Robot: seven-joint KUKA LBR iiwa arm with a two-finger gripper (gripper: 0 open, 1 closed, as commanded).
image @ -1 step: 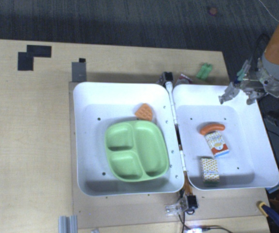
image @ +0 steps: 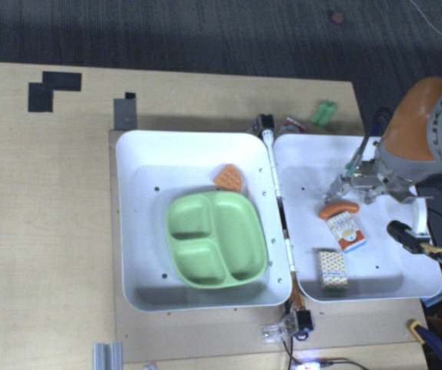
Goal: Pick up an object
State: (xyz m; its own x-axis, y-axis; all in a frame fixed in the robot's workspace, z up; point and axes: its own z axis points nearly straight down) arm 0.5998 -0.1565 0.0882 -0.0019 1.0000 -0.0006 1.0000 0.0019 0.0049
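End effector spread open above one sausage, one carton, one green tray

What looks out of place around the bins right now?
A small green object lies on the bench beyond the right bin, outside both bins. The carton and patterned box lie askew in the right bin. Nothing looks spilled or damaged.

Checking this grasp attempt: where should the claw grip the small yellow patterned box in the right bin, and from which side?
Grip the small yellow patterned box across its two longer sides, coming straight down from above: it lies flat and apart from the other items, though the bin wall sits close behind it.
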